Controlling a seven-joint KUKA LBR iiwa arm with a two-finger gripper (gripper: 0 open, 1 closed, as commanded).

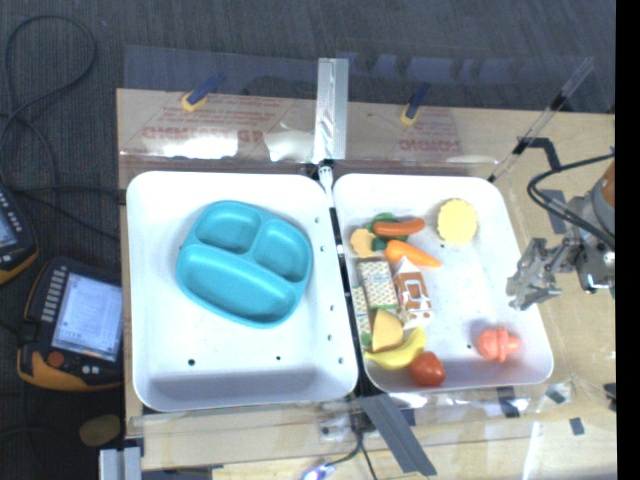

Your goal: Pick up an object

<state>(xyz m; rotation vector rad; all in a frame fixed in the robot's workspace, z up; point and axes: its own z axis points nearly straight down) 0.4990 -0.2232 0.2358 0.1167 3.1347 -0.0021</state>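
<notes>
A: Left bin [150, 298], contents?
B: One blue divided plate [245, 261], centred.
A: Right bin [500, 218]?
B: Yellow round piece [456, 220] far right; two carrots [405, 240] far centre; banana [396, 352] and tomato [427, 369] near; orange-red toy [497, 344] near right.
A: End effector [530, 278]?
B: At the right bin's right rim, above the tabletop [580, 368]; nothing between its fingers; spread or pressed together, cannot tell.
</notes>
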